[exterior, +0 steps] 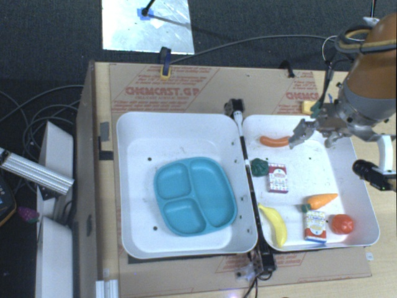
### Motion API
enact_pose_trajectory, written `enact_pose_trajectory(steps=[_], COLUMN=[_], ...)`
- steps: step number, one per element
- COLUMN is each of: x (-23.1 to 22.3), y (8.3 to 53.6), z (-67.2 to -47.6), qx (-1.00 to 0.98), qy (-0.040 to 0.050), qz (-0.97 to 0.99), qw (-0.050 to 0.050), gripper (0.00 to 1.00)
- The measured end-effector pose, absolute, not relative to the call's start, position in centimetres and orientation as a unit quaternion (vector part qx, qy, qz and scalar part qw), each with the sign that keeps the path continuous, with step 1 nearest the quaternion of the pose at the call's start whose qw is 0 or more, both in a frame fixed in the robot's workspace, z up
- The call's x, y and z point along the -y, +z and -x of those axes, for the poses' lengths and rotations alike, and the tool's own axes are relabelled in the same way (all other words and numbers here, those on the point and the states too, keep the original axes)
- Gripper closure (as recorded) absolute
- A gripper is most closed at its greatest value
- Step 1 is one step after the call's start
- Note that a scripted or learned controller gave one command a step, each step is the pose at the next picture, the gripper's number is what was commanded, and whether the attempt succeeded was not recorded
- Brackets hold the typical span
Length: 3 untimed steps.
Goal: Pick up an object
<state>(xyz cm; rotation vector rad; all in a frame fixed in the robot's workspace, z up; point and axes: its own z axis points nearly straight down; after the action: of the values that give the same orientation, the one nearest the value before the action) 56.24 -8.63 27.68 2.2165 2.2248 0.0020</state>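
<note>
The right bin (356, 185) holds several toy foods. An orange sausage (275, 141) lies at the back, with a green broccoli piece (258, 165) and a red-and-white box (278, 179) nearer the middle. A carrot (322, 200), a yellow banana (275, 224), a small carton (315, 226) and a red tomato (342, 223) lie toward the front. My gripper (315, 136) hangs over the bin's back part, just right of the sausage. It is open, fingers spread, with nothing between them.
The left bin (139, 141) holds a blue divided plate (195, 195). A small yellow object (307, 107) lies on the cardboard behind the right bin. A black clip (236, 108) sits where the bins meet at the back. Cables run along the bench's far edge.
</note>
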Motion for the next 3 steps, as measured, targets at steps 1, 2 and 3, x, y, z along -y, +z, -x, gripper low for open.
enact_pose_trajectory(steps=[1,2,3], x=[13.6,16.2,16.3], y=[18.7,9.4,8.5], z=[-51.5,-49.0,-54.2], qx=[-0.707,-0.708,-0.708], qy=[-0.0002,0.0006,0.0008], qz=[-0.707,-0.706,-0.706], qw=[0.000,0.001,0.001], gripper=[0.00,0.00,0.00])
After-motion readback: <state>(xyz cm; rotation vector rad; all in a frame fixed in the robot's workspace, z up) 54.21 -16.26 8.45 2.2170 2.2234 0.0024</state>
